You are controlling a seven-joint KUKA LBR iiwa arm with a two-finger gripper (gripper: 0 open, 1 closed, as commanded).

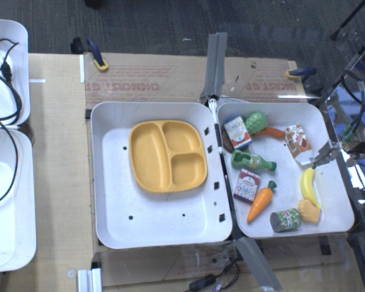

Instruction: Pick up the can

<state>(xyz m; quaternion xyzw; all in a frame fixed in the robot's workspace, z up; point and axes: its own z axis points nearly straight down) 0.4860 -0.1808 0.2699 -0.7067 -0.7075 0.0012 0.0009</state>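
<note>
The can (286, 219) has a green label and a silver end. It lies on its side near the front edge of the right bin (337, 208), between a toy carrot (260, 203) and a yellow block (311, 212). My gripper (324, 158) reaches in low from the right edge, over the right side of that bin. It hangs just above the banana (308, 186) and below a white and red juice box (297, 140). The can is well in front of the gripper and apart from it. Nothing is seen held in the gripper.
The right bin also holds a green bottle (252, 160), a red box (246, 185), a small carton (236, 132), a green vegetable (255, 123) and an orange piece (271, 132). A yellow divided plate (168, 155) lies in the left bin (109, 212).
</note>
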